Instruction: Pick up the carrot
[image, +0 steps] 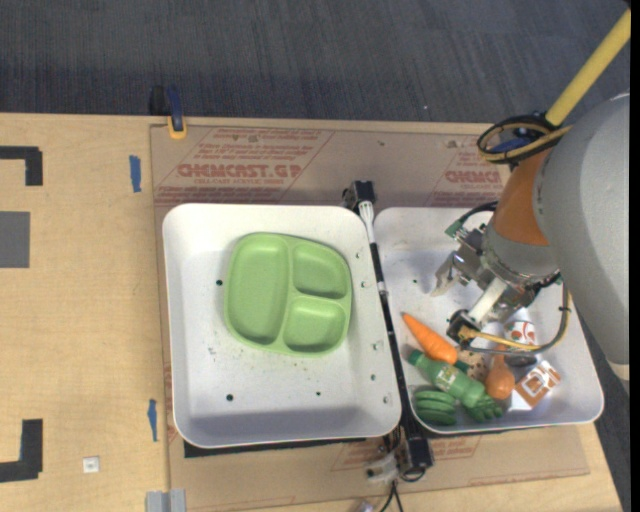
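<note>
Your carrot (432, 341) lies flat on the floor of the right-hand bin (405, 255). It sits in the nearer half, close to the wall that bin shares with its neighbour. Its thin tip points up and to the left, and its thick end points down and to the right.

Take the carrot as your mark for everything else. The gripper (478, 288) hangs up and to the right of it, near but not over it, above the bin's bare floor. You cannot tell from this slanted view whether the hand is wide or narrow, because the wrist hardware crowds it. Farther up and right of the carrot you see the arm's orange band (520, 210), and then the grey arm (590, 200) running out of the picture.

Just below the carrot, close against its thick end, lies a green toy (450, 378). Below that, a ridged dark-green piece (436, 405) sits against the bin's near wall. Down and to the right of the carrot you have a small orange-brown piece (500, 381), and beyond it a white and orange box (537, 382). Level with the carrot on the right, past the gripper's lower parts, lies a white piece with red marks (520, 330).

Left of the carrot, across the two touching walls, you see the left bin (190, 300). It holds a green divided plate (290, 292) lying flat near its middle, well apart from the carrot.
</note>
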